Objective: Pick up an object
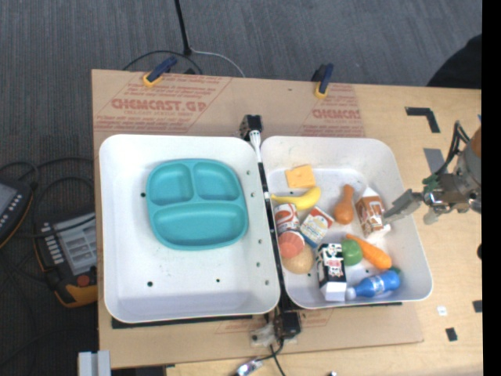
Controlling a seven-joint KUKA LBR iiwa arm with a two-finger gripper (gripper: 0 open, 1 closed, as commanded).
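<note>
Camera view shows the gripper (407,204) at the right bin's (407,288) right rim, holding nothing; I cannot tell its state. The toys, among them a banana (299,199) and carrot (373,253), lie untouched there. The pick is not yet begun.

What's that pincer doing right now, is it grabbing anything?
Pincer: open, holding nothing; one finger reaches over the right bin's edge, near the small brown bottle.
</note>
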